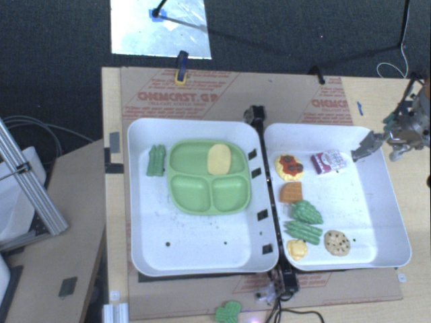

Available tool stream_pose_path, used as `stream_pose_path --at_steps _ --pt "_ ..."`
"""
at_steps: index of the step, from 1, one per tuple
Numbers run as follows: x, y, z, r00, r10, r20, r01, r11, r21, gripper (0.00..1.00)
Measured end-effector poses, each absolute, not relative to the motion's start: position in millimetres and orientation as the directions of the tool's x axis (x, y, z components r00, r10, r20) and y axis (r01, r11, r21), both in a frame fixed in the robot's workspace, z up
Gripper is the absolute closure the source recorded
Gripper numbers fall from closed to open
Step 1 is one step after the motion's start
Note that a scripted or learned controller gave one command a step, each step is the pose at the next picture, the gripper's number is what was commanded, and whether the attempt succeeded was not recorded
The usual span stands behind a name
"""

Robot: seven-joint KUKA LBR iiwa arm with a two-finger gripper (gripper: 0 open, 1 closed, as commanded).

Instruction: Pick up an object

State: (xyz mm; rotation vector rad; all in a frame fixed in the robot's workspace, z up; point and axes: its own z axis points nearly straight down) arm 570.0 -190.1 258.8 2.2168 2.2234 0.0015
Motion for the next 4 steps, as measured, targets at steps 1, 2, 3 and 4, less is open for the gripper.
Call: stream_pose_path --at_steps 1,2,3,4 --pt "646.9 -154 341 -0.01 1.0 -0.002 1.0 0.01 0.014 0.0" --pt "614.7 -42 324 -0.013 1.0 0.005 1.0 0.013 0.002 0.0" --pt "599.8 36 301 -0.011 1.0 0.004 1.0 0.011 0.0 0.0" --pt "483.3 93 187 -0.008 1.0 0.002 1.0 0.008 -0.015 0.0"
